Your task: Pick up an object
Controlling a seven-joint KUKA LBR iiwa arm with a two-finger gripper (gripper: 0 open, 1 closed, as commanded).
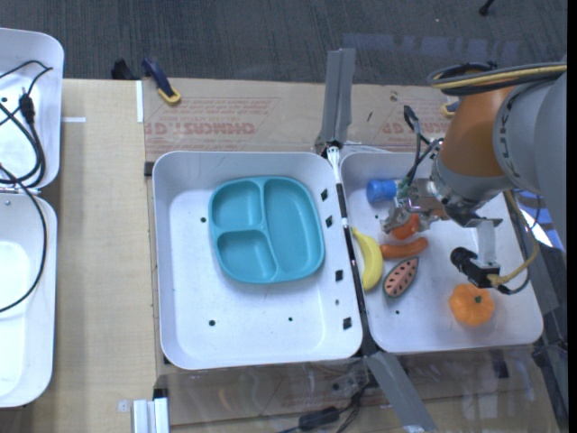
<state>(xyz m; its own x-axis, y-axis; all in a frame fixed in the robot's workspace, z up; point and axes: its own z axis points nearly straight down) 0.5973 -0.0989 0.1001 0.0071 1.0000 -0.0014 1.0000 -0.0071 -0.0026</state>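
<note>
My gripper [402,213] is down in the right bin [514,332], near its upper middle. A small red-orange object [407,228] lies right under the gripper tip, touching or almost touching it. Just below that lies an orange carrot-like piece [403,249]. A blue cylinder [381,190] rests to the gripper's left. A yellow banana [368,257] lies along the bin's left wall, with a watermelon slice [400,277] beside it. An orange pumpkin-like fruit [472,305] sits at the lower right. The arm's grey and orange wrist hides the bin's upper right part.
The left bin [180,332] holds a teal divided plate [267,229]. A black cable end [467,262] hangs from the arm above the orange fruit. A metal divider [339,97] stands between the bins at the back. White trays with cables [22,152] sit far left.
</note>
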